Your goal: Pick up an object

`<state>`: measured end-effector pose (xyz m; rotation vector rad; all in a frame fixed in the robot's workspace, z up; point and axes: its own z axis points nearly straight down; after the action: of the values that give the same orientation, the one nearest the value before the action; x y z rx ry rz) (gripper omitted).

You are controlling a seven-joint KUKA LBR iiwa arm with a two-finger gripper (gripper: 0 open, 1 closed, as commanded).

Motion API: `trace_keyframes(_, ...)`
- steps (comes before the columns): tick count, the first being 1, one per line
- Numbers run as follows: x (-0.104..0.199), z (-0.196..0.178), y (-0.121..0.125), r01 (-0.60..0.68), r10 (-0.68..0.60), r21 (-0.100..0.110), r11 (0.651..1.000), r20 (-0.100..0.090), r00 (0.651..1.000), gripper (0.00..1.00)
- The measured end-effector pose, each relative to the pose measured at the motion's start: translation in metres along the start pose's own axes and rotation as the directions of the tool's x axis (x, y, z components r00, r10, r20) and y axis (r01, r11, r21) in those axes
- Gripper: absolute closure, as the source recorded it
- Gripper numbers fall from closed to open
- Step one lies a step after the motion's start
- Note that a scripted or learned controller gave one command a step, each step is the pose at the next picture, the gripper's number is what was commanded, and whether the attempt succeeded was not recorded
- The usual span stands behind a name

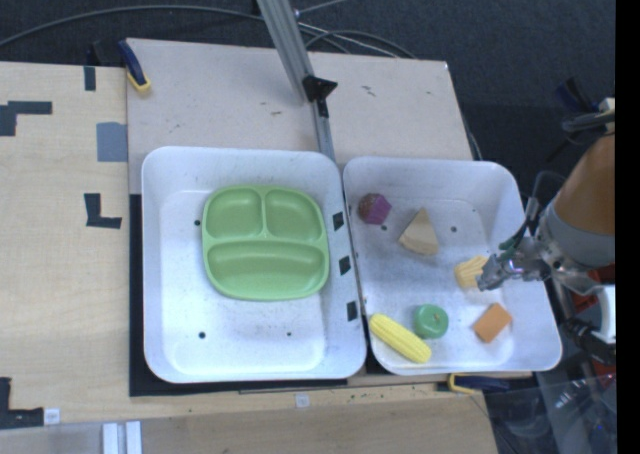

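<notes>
The gripper (493, 275) reaches into the right bin (470, 174) from its right rim, fingers low near the bin floor and pointing toward a small yellow piece (470, 272) — the tips meet that piece's right edge or lie just beside it, and the view is too coarse to tell whether they stand apart or pinched, or whether the piece sits between them. Just below the fingers lies an orange block (492, 323), apart from them. Below and to the left of the fingers sits a green round piece (432, 320), and beyond it a yellow corn cob (400, 338) lies at a slant near the bin's front wall. Up and to the left of the fingers rests a tan wedge (420, 234), with a purple piece (374, 208) farther on. Well apart from the fingers, across the divide, the left bin (170, 272) holds a green divided plate (266, 243).
</notes>
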<state>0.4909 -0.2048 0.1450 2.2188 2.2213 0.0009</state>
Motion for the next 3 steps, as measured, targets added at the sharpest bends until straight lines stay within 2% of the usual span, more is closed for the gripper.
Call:
trace_keyframes(2, -0.001, -0.086, 0.008, 0.001, -0.001, -0.002, 1.0, 0.001, 1.0, 1.0)
trace_keyframes(3, 0.058, -0.078, 0.026, 0.007, -0.007, 0.003, 1.0, -0.002, 1.0, 1.0)
